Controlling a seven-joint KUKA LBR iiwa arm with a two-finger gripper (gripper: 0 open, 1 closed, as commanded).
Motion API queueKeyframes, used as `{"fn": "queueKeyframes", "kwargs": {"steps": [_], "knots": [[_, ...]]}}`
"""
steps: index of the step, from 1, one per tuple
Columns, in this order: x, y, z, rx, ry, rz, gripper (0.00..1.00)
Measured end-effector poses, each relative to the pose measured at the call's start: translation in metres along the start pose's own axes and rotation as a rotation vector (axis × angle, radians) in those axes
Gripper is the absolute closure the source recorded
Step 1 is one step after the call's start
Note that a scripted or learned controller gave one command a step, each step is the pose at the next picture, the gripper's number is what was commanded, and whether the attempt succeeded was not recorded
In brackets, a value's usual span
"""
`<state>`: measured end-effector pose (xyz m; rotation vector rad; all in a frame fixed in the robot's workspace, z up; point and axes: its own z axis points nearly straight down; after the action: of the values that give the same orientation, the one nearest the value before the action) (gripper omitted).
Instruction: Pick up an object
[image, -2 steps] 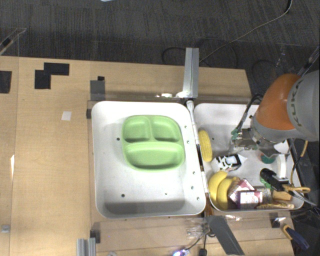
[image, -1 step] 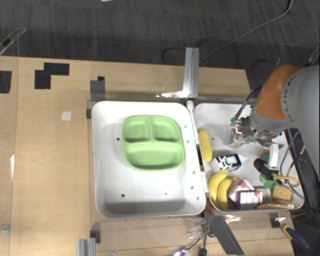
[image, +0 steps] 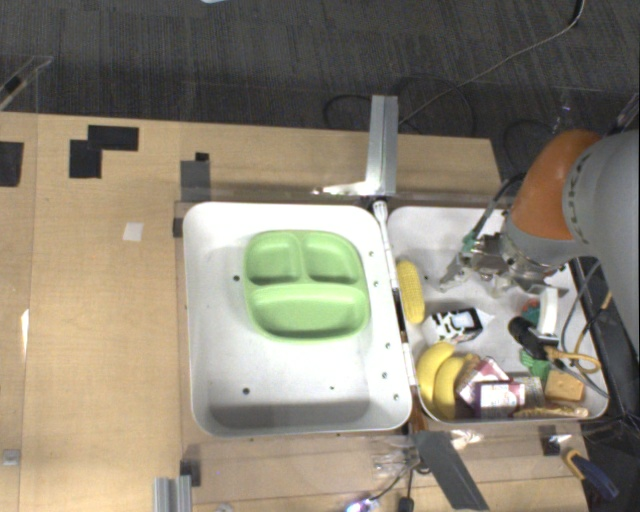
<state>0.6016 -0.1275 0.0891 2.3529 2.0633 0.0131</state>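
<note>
Camera view: the two-finger gripper (image: 478, 262) is seen low in the right white bin (image: 430, 222), largely hidden beneath the grey arm (image: 590, 200). Whether the jaws are released or clenched cannot be told. The small black-and-white object (image: 456, 321) beside it is too blurred to identify.

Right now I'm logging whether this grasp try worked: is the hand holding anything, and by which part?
It cannot be told. The hand hangs over the right bin, above the corn cob and the black-and-white toy, with nothing visibly in it.

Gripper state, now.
Gripper: above the right bin, nothing seen held; open or shut cannot be told.
</note>
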Motion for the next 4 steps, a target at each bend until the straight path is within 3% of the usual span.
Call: {"fn": "queueKeyframes", "kwargs": {"steps": [1, 2, 3, 4], "knots": [[-0.008, -0.067, -0.002, -0.002, 0.003, -0.014, 0.00], [0.022, -0.019, 0.000, -0.001, 0.002, 0.010, 0.00], [-0.022, -0.026, -0.026, 0.014, 0.002, -0.038, 0.00], [0.026, 0.009, -0.080, 0.014, 0.001, 0.114, 0.00]]}}
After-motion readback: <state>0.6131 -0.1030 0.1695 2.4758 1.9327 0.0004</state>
